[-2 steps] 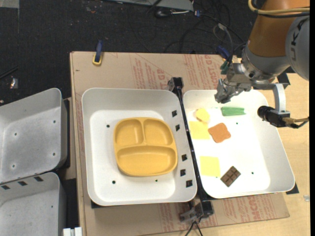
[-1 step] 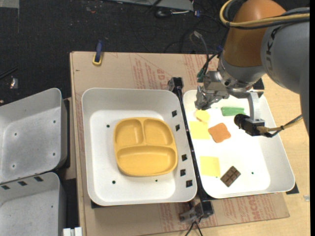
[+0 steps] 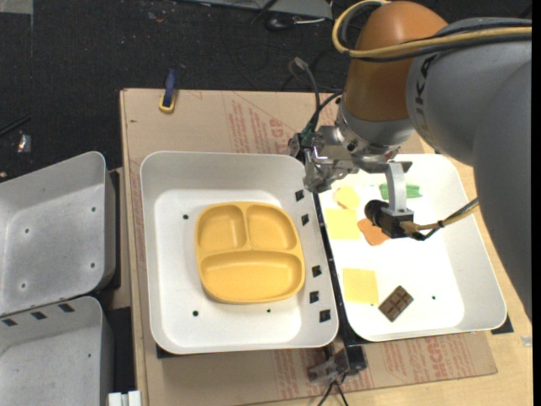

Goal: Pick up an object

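The left bin (image 3: 161, 194) holds a yellow divided plate (image 3: 250, 252). The right bin (image 3: 473, 304), right of the plate, holds pale yellow slices (image 3: 361, 286), an orange piece (image 3: 370, 233), a green piece (image 3: 409, 190) and a brown block (image 3: 395, 303). The brown block lies flat at the plate's lower right, its long axis seeming to slant from lower left to upper right. The gripper (image 3: 325, 169) hangs just past the plate's upper right corner, and I cannot tell if it is open or closed.

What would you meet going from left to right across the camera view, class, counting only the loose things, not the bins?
Blue-handled tool → yellow divided plate → pale yellow square nearest the front → brown block.
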### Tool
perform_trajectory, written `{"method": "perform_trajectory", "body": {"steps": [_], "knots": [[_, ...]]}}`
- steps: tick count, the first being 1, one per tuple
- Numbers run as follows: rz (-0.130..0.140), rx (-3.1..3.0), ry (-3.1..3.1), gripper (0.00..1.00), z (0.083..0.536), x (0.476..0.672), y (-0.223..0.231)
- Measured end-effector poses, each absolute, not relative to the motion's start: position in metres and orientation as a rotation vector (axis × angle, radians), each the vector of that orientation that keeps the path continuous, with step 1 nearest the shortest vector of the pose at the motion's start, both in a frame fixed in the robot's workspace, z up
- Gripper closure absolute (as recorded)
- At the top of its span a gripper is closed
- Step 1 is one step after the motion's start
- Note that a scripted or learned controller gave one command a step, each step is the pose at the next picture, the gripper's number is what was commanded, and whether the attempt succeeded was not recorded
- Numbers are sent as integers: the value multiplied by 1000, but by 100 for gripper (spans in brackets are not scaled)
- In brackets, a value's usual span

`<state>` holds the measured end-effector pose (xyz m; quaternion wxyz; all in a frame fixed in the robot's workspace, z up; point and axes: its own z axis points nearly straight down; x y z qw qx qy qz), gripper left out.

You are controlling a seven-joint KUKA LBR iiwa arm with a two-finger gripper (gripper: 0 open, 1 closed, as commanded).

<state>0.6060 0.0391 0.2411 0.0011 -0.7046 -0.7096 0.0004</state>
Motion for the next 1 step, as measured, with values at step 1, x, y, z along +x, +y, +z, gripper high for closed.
{"method": "perform_trajectory", "body": {"steps": [1], "knots": [[2, -2211, -2228, 100, 226, 601, 94]]}}
